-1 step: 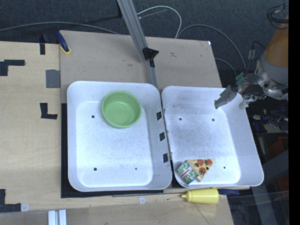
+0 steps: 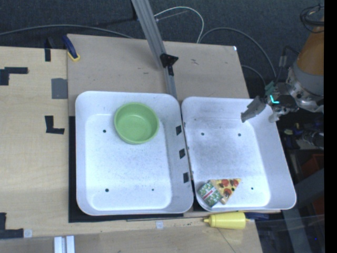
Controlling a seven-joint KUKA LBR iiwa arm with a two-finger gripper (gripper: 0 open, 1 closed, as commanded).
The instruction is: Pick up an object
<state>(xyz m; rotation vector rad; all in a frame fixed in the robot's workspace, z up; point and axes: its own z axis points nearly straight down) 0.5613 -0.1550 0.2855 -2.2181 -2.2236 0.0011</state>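
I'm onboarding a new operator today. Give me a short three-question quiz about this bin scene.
1. True or false: the green bowl sits in the left bin.
2. Where does the colourful packet lie? A) right bin, near corner B) left bin C) on the bench
3. What colour is the bottle lying just outside the right bin?

Key: 1 true; 2 A; 3 yellow.

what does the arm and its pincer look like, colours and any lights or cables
The arm enters at the right edge: an orange band, then a pale grey rounded wrist section below it. The pincer is dark grey and blocky, ending in a slim grey finger. A small cyan light glows on its body. Dark cabling loops around the wrist; finer markings are too blurred to read.
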